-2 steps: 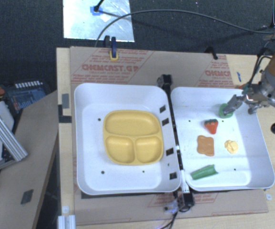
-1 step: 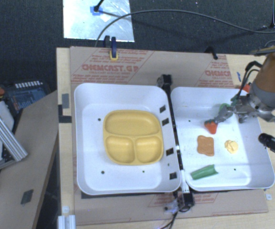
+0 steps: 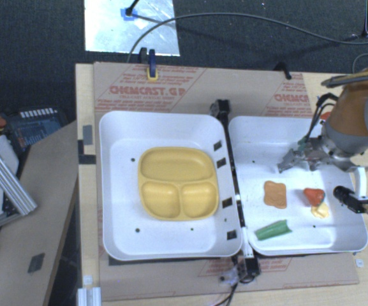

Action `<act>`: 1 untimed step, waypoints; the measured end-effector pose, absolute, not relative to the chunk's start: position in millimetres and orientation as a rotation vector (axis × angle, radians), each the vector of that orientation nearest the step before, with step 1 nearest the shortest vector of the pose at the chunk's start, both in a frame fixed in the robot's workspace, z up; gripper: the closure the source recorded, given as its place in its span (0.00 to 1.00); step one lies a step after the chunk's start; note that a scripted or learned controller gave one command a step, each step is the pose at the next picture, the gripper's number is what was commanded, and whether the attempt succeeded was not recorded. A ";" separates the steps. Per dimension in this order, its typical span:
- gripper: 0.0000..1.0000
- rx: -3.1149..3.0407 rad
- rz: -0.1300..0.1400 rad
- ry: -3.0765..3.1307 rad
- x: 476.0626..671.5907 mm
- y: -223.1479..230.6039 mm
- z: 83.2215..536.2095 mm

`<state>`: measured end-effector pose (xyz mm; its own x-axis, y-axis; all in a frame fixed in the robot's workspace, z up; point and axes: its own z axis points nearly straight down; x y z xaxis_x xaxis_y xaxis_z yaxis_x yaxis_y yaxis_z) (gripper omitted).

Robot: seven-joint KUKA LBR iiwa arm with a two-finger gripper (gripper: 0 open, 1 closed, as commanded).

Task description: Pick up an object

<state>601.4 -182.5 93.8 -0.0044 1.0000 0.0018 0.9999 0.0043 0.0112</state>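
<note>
The right bin (image 3: 260, 139) holds an orange flat piece (image 3: 275, 194), a red piece (image 3: 313, 196), a small yellow piece (image 3: 320, 211) just below the red one, and a green pod (image 3: 272, 229) near the bin's front edge. My gripper (image 3: 293, 160) hangs over the upper right part of this bin, above and behind the orange piece, with nothing seen between its fingers. The arm's orange band (image 3: 356, 110) shows at the right edge.
The left bin (image 3: 117, 171) carries a yellow three-compartment tray (image 3: 177, 182). A black divider (image 3: 228, 171) runs between the two bins. Cables cross the dark floor at the back, and a foil sheet (image 3: 129, 18) lies beyond the bench.
</note>
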 end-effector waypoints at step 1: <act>1.00 2.215 0.005 2.221 599.0 -184.4 102.4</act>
<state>599.0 -184.4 102.4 -0.0028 1.0000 -0.0013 1.0000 0.0029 0.0060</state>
